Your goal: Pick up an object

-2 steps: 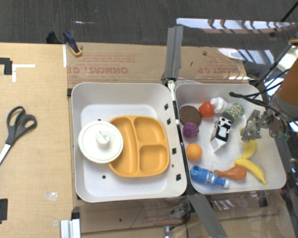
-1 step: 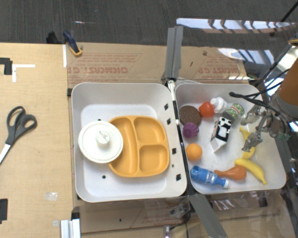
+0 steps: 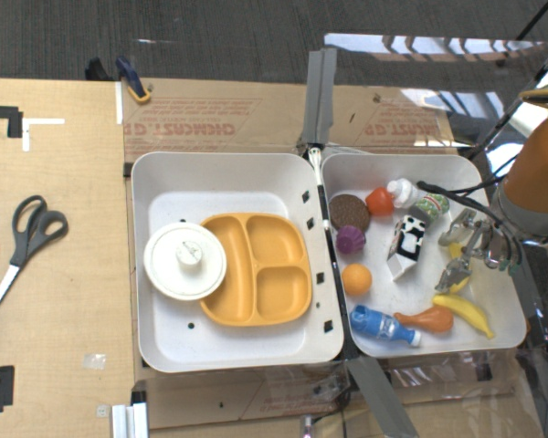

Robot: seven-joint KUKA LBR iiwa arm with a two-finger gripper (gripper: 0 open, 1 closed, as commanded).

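Note:
The right bin (image 3: pixel 374 167) holds several small objects: a brown round piece (image 3: pixel 349 211), a purple ball (image 3: pixel 350 239), an orange ball (image 3: pixel 356 279), a red-orange object with a white top (image 3: pixel 384 199), a black-and-white carton (image 3: pixel 406 243), a green-labelled can (image 3: pixel 430 205), a blue bottle (image 3: pixel 381 326), an orange drumstick (image 3: pixel 429 318) and a yellow banana (image 3: pixel 466 310). My gripper (image 3: pixel 457 261) hangs over the right side of this bin, just above the banana, its metal fingers (image 3: pixel 454 275) apart with nothing between them.
The left bin (image 3: pixel 146 327) holds a yellow divided plate (image 3: pixel 260 267) and a white round lid (image 3: pixel 185 260). Scissors (image 3: pixel 23 235) lie on the bench at left. Cables (image 3: pixel 457 192) run across the right bin's far corner.

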